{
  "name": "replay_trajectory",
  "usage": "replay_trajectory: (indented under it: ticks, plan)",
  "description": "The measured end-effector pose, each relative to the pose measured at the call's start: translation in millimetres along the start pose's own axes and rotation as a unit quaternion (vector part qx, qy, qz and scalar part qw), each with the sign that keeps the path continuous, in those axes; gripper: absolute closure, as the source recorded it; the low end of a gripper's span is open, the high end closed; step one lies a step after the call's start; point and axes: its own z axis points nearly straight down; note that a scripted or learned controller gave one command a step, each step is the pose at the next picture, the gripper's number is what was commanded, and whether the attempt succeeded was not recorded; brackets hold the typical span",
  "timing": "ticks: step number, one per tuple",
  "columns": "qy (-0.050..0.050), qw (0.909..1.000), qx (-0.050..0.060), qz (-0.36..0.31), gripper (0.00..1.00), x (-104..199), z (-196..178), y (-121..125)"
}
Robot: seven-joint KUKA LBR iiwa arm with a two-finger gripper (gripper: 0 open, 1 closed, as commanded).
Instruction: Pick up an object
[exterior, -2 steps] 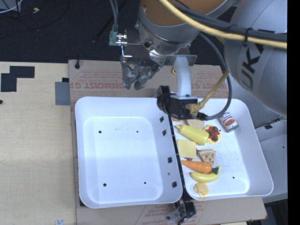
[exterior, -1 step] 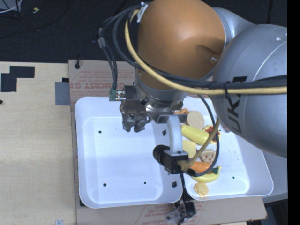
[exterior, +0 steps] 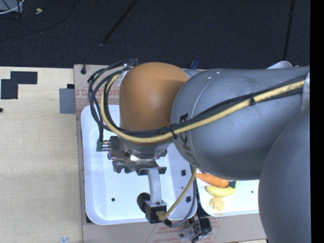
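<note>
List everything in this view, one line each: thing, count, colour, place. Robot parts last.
Left bin: one, white, mid-view, under the wrist.
Right bin: one, white, beside it, largely behind the arm.
Carrot: one, orange, right bin.
Banana: one, yellow, right bin, next to the carrot.
Lump: one, pale yellow, right bin, near its front edge.
Arm: one, grey with orange band, reaching over the left bin.
</note>
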Motion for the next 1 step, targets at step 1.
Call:
replay_trajectory:
  ticks: [1]
  plan:
    - [0.008, 0.9999, -0.015, 0.0, 1.0, -1.2, -184.1, 0.8]
